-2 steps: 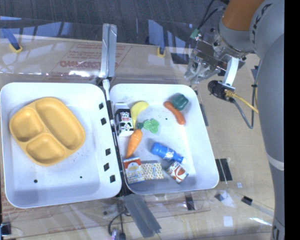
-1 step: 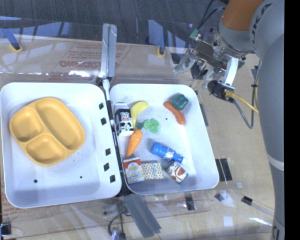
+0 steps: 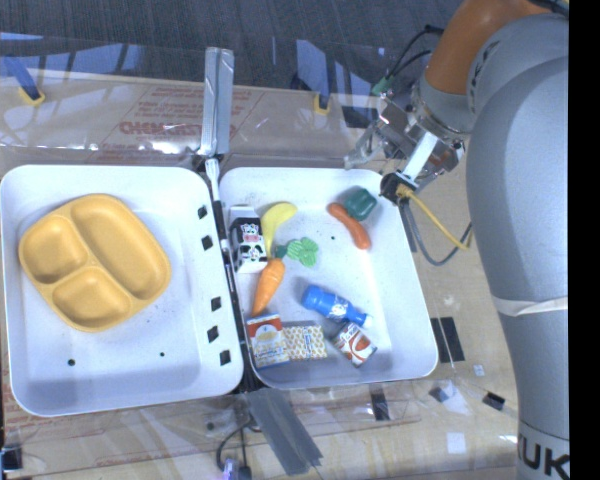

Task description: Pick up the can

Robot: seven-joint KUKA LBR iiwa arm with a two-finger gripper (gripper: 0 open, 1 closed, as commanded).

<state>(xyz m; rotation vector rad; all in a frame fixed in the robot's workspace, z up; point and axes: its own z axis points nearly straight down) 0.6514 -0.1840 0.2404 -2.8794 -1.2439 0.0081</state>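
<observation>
The can (image 3: 355, 345), red and white, lies on its side near the front right corner of the right bin (image 3: 412, 313). It rests beside a cracker box (image 3: 285, 343) and just in front of a blue bottle (image 3: 332, 305). My gripper (image 3: 372, 156) hangs over the bin's back right corner, far from the can and close above a dark green object (image 3: 359, 203). Nothing is visible in its grasp.
The right bin also holds an orange sausage (image 3: 350, 226), a yellow banana (image 3: 277, 216), a green toy (image 3: 302, 252), a carrot (image 3: 268, 284) and a black-and-white container (image 3: 247, 240) by the left wall. A yellow divided plate (image 3: 93, 259) lies in the left bin (image 3: 40, 378).
</observation>
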